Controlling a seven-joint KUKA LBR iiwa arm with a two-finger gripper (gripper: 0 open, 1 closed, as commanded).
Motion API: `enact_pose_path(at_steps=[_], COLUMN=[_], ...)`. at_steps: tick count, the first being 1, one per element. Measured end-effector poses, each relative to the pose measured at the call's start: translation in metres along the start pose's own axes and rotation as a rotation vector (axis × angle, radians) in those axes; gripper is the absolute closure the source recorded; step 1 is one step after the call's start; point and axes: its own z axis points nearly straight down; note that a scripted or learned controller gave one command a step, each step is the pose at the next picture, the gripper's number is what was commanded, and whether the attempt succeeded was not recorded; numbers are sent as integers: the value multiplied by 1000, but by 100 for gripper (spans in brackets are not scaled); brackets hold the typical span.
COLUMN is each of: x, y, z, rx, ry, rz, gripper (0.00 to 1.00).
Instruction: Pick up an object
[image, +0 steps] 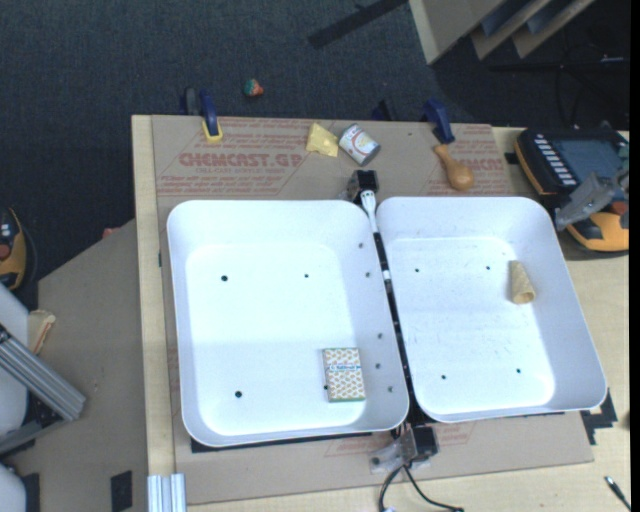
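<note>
Left bin (190, 300): a shallow white tray on the left half of the bench, with four small dark dots on its floor.
Patterned packet (343, 374): a small flat rectangular thing with a blue-green print, lying in the left bin close to its front right corner, near the wall shared with the other bin.
Right bin (450, 330): a matching white tray, its left wall touching the left bin's right wall.
Cork-like piece (520, 281): a short tan cylinder lying in the right bin towards its right wall, well apart from the packet.
Pincer: whether it is open or closed cannot be told from this view.
Board (250, 158): brown sheet under both bins, printed with red "CHEMCAST" lettering along its far edge.
Blue clamps (209, 115): one at the far left of the board, another (436, 120) at the far right.
Yellow scrap (321, 140): on the board behind the bins, just beside a small white and grey object (358, 144).
Wooden knob (455, 168): a brown rounded piece on the board behind the right bin.
Black clip (365, 185): at the far end of the seam between the bins.
Handheld controller (570, 160): a dark device with a row of keys, on the bench right of the board.
Small ball (254, 88): on the dark carpet beyond the board.
</note>
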Motion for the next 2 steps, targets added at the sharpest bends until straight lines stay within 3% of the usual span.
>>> enact_pose_path(at_steps=[1, 2], x=[-2, 59], y=[-2, 53], z=[-3, 47], rx=[13, 22], ry=[1, 7], rz=[5, -1], gripper=[100, 100])
